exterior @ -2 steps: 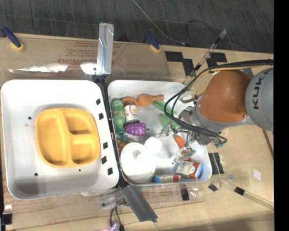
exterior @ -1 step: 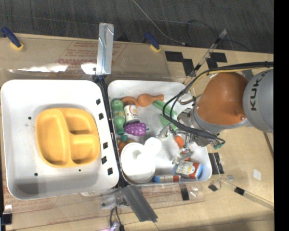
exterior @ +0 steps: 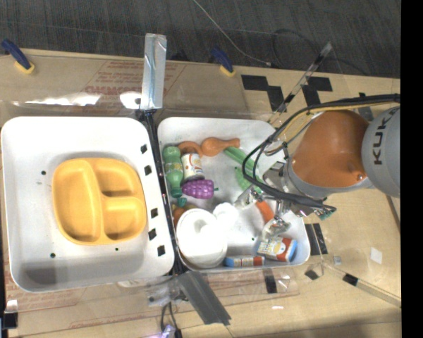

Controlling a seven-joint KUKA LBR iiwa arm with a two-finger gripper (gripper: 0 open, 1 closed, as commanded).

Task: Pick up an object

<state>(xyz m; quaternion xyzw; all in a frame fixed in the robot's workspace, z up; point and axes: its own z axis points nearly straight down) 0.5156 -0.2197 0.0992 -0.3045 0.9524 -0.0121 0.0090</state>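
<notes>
The right bin (exterior: 218, 124) holds a crowded pile. In it are purple toy grapes (exterior: 199, 187), a white bowl (exterior: 199, 236), an orange gourd-shaped toy (exterior: 215, 146), a green bottle (exterior: 173, 167), a small red-labelled can (exterior: 192, 165) and a green vegetable (exterior: 236, 157). A small carton (exterior: 276, 247) and a marker (exterior: 243, 261) lie along the bin's near side. My gripper (exterior: 261, 203) reaches down into this bin's right half, just beside an orange-red piece (exterior: 266, 210) and above the carton. The wrist and cables hide whether anything is held.
The left bin (exterior: 28, 139) carries a yellow divided tray (exterior: 99, 199). A metal post (exterior: 154, 69) stands at the far end of the wall between the bins. Black cables (exterior: 268, 153) loop from the wrist over the right bin's far-right corner.
</notes>
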